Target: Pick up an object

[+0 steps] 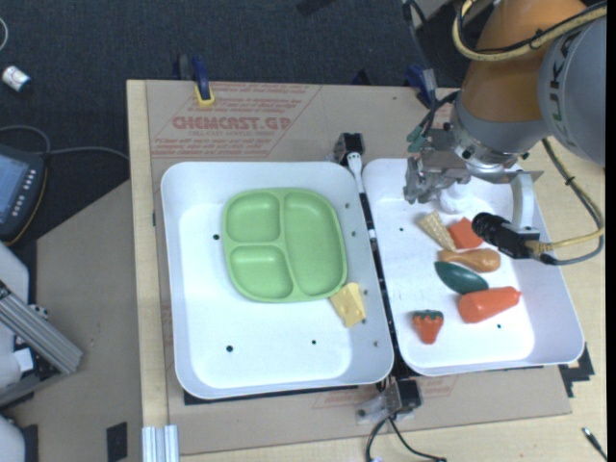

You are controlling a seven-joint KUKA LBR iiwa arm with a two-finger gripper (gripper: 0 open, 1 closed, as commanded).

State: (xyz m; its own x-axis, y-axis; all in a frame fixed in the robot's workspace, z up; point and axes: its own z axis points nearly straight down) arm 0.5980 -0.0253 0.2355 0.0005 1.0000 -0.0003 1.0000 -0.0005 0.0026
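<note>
the gripper [430, 186] hangs over the right bin [553, 340], above the toy foods [472, 268] clustered there for picking, its grasp state impossible to tell.

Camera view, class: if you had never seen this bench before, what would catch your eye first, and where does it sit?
The pale green divided plate stands out in the left bin, with a yellow cheese wedge at its lower right corner. The right bin holds a bright cluster of toy food, such as an orange carrot and a strawberry. Above it looms the grey arm's orange band, its gripper over the bin's upper end.
</note>
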